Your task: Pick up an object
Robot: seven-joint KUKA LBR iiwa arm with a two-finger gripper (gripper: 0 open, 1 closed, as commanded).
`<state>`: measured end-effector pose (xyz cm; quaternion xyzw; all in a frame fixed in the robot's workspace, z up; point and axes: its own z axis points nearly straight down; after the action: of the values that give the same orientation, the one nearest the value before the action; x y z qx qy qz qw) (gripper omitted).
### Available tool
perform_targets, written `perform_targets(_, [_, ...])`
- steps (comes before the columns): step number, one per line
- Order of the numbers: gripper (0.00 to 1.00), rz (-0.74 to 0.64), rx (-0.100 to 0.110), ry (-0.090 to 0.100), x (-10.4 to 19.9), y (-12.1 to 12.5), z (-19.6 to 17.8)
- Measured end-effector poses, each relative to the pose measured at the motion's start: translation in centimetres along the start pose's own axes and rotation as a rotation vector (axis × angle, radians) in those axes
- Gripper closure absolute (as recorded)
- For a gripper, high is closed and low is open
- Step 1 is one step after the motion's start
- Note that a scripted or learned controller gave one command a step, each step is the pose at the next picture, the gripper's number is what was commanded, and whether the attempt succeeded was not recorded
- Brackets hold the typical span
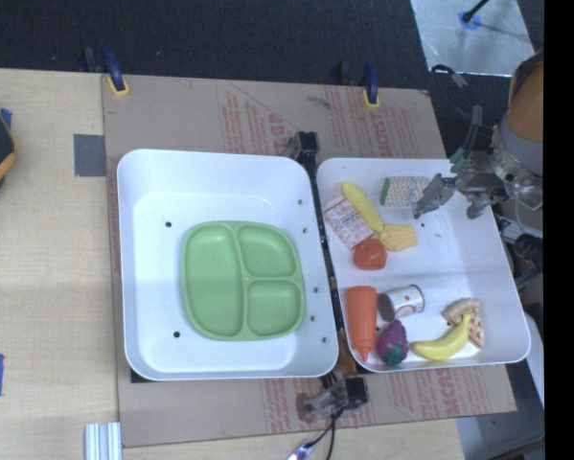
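Bins sit side by side on a sheet of cardboard (pixel 267 113) clamped to the bench, and we look down on both at a slant. In the left bin (pixel 148 209) we see a green divided plate (pixel 241 279) lying flat near the middle. The right bin (pixel 478 257) holds the toys: a corn cob (pixel 362 209) leaning across a small packet (pixel 344 224), a red tomato (pixel 369 253) just below them, a yellow wedge (pixel 399 237) beside the tomato, and a green-and-white card (pixel 403 192) near the far wall. Along the near side we find an orange carrot (pixel 361 318), a small can (pixel 404 301) on its side, a purple piece (pixel 393 341), a banana (pixel 442 344) and a pizza slice (pixel 465 316) touching the banana's tip. The gripper (pixel 452 197) hangs over the bin's far right corner, its two fingers spread apart with nothing between them, one finger tip near the card. The arm (pixel 521 113) reaches in from the right.
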<state>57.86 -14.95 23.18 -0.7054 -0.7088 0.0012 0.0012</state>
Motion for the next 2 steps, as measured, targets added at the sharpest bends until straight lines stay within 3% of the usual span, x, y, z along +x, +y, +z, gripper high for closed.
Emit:
perform_targets(1, [0.00,-0.001,0.002,-0.001,4.2,1.7,8.8])
perform_targets(2, [0.00,0.000,0.002,0.000,5.4,-3.1,14.1])
